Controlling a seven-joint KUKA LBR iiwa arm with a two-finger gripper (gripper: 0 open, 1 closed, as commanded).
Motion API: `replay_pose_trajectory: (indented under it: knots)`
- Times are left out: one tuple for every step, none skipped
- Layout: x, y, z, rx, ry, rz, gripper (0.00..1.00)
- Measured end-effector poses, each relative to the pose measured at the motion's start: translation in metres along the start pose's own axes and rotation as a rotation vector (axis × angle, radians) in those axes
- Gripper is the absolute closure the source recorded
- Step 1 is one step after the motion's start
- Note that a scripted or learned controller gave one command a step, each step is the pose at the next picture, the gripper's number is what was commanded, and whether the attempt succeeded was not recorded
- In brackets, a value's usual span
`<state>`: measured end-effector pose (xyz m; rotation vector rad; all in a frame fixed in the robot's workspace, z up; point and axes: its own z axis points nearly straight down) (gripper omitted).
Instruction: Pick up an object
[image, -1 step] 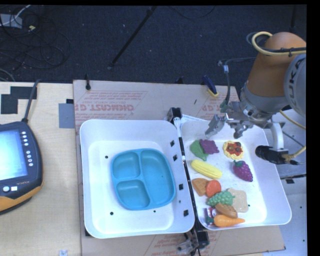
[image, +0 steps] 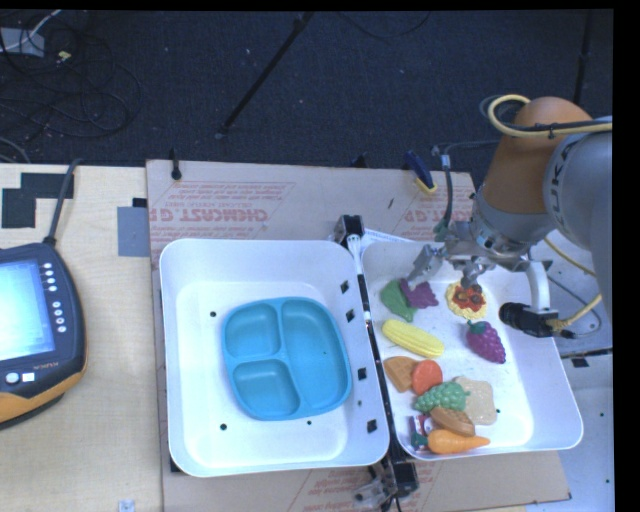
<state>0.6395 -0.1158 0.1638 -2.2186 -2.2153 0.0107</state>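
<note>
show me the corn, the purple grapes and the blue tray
corn (image: 413, 338), camera view, middle of the yellow cob
purple grapes (image: 486, 341), camera view, centre of the bunch
blue tray (image: 283, 357), camera view, ridge where its compartments meet

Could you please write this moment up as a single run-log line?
phase: approach | tool: above right bin, near pizza toy | grasp: none seen | left bin: blue divided plate

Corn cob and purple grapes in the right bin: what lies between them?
In the camera view, bare white bin floor separates the yellow corn cob from the purple grapes.
</note>
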Motion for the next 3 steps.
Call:
replay_pose_trajectory:
  knots:
    - [0.024, 0.005, 0.079, -0.009, -0.002, -0.003, 0.00]
    - [-0.024, 0.007, 0.074, -0.013, 0.000, -0.002, 0.00]
    - [-0.024, 0.007, 0.059, -0.010, 0.002, -0.001, 1.00]
